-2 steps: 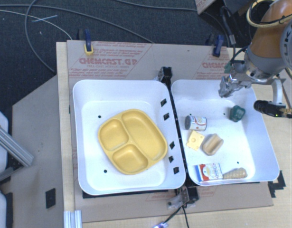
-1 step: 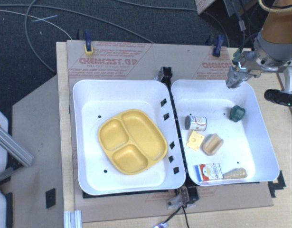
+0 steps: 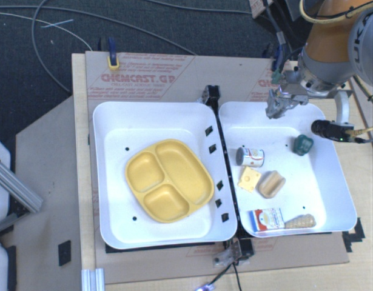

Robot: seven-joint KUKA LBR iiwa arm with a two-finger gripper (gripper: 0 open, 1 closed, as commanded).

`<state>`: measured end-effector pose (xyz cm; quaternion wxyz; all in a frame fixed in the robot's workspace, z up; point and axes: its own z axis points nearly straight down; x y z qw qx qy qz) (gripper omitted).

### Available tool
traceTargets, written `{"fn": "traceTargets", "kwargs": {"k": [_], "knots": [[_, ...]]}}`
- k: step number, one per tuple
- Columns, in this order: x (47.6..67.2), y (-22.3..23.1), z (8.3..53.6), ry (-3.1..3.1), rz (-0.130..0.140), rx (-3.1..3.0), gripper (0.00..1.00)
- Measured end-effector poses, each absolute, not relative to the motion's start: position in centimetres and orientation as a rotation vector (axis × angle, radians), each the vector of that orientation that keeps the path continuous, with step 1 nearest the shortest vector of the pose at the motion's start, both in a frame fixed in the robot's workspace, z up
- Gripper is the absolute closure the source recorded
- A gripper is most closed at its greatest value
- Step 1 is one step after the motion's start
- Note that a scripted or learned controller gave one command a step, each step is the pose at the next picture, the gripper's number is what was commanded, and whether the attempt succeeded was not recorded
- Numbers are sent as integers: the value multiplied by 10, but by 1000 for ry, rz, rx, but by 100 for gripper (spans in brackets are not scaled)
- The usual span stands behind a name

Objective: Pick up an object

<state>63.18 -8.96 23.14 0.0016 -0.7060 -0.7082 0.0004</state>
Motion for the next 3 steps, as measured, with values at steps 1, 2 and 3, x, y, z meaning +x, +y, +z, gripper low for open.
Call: {"fn": "traceTargets", "kwargs": {"k": [1, 2, 3], "knots": [[610, -45, 228, -2221, 3, -2216, 100], [599, 9, 239, -2224, 0, -2214, 100], [591, 65, 226, -2222, 2, -2217, 100]]}}
